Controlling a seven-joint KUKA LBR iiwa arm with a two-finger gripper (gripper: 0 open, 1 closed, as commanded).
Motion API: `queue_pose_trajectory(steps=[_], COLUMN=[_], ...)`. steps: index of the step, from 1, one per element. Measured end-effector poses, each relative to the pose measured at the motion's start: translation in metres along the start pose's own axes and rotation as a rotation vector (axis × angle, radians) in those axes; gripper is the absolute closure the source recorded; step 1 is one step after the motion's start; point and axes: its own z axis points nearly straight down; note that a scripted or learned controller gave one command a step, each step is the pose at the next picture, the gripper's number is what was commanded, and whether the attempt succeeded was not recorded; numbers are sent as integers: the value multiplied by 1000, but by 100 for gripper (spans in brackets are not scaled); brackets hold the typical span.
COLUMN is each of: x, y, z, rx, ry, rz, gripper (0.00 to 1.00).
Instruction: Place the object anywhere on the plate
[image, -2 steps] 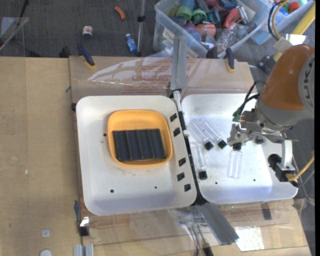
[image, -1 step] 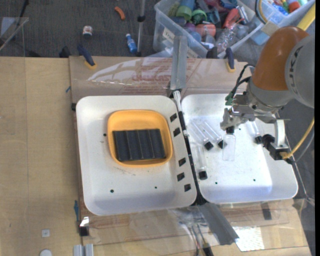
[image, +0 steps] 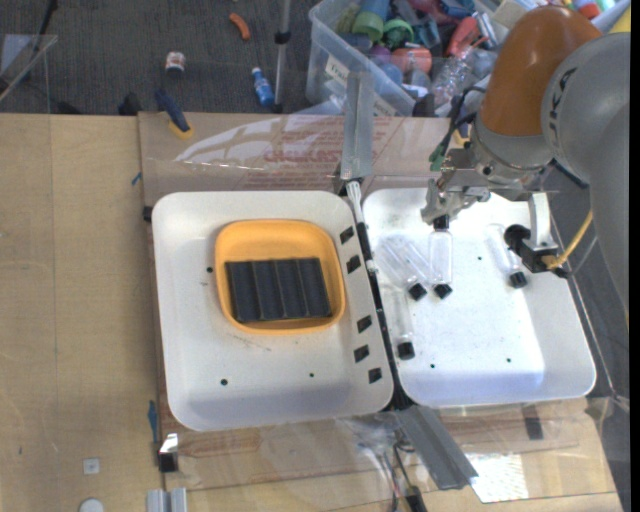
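A yellow plate (image: 281, 236) rests in the left bin (image: 190, 360). A black ribbed block (image: 278, 289) lies flat on it and covers most of its middle. In the right bin (image: 500, 350) lie clear plastic bottles with black caps: one upright in the view (image: 441, 260), one slanted beside it (image: 402, 262), and a third along the bin's left wall (image: 399, 325). My gripper (image: 438, 213) hangs over the far part of the right bin, just above the top end of the upright clear bottle. Nothing is seen held in it.
A metal divider (image: 356, 140) runs between the two bins, with black clips along the left bin's right wall. A clear tub of colourful toys (image: 400, 40) stands behind the bench. The grey and orange arm (image: 530, 80) fills the upper right.
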Motion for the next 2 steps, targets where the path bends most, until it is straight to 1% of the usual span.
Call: queue_pose_trajectory(steps=[1, 2], x=[25, 46], y=[1, 2], z=[-46, -52], rx=[-3, -1], ry=[0, 0], rz=[-25, -282], gripper=[100, 100])
